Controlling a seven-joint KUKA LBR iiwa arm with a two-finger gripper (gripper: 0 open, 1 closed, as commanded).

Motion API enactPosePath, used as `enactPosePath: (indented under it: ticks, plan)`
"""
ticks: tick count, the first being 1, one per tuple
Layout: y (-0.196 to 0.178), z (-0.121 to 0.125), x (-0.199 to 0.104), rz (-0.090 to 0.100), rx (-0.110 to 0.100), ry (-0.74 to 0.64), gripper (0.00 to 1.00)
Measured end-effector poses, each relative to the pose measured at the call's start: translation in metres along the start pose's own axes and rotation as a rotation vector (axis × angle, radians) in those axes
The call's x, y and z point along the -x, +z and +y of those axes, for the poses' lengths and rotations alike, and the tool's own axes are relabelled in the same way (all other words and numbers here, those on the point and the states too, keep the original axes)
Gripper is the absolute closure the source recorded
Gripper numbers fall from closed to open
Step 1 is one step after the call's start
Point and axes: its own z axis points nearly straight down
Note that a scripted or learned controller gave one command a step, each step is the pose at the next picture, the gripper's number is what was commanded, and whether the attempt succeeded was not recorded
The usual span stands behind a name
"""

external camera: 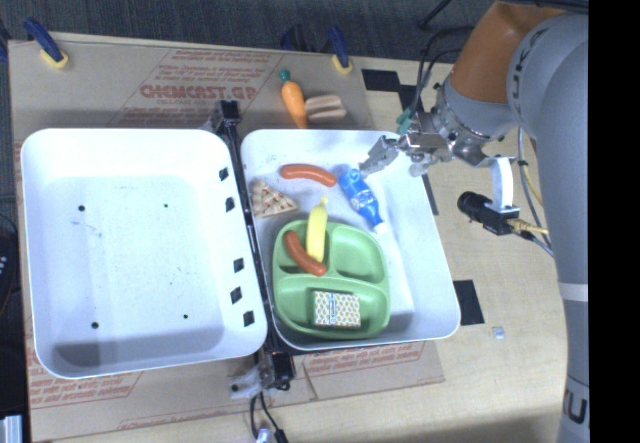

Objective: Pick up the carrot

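Two shallow white bins sit side by side on a cardboard-covered bench (200, 81), seen from above at a slant. The left bin (60, 231) shows its bare floor. The right bin (425, 261) holds a green divided tray (370, 256) toward its near side; across the tray's upper compartments lie a yellow banana (317, 229) and a reddish sausage (303, 254), touching or overlapping at the tray's left, while a patterned square packet (337, 309) rests in the lower compartment. On the bin floor beyond the tray lie a second sausage (308, 173), a blue bottle (361, 197) set diagonally just beside the tray's far right corner, and a triangular cracker-like piece (271, 199) near the bin's left wall. The carrot (293, 101), orange with a green top, lies outside both bins on the cardboard just behind the right bin's far wall, with a tan and pink block (325, 109) just beside it on the right. The grey arm (540, 61), with its orange band, reaches in from the right. Its gripper (383, 155) hangs over the right bin's far right corner, above and right of the blue bottle and well apart from the carrot; nothing is seen between its fingers, and how far they stand apart cannot be told.
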Motion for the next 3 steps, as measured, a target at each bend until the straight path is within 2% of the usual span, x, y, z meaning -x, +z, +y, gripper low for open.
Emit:
enactPosePath:
  ticks: [1,2,3]
  plan:
    - [0.099,0.043,-0.052,-0.001,0.011,0.137,0.00]
    - [0.088,0.044,-0.013,0.000,0.003,0.406,0.00]
    - [0.118,0.043,-0.069,0.002,-0.003,0.885,0.00]
